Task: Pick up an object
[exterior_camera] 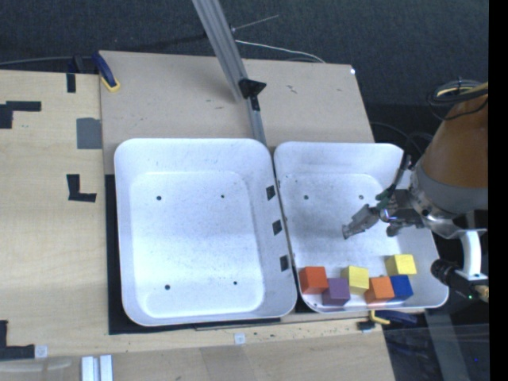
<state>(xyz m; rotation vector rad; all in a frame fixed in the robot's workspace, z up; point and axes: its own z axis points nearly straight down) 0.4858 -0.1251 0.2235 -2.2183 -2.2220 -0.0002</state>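
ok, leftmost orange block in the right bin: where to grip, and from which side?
Orange block: come straight down and pinch its left and right faces. The left face is free, the right has a slim gap before the purple block and yellow block, and the bin wall crowds its near side. The gripper hangs up-right of it.

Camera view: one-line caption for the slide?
Arm's tool hovers over the right bin, above coloured blocks clustered along its near edge; left bin alongside.
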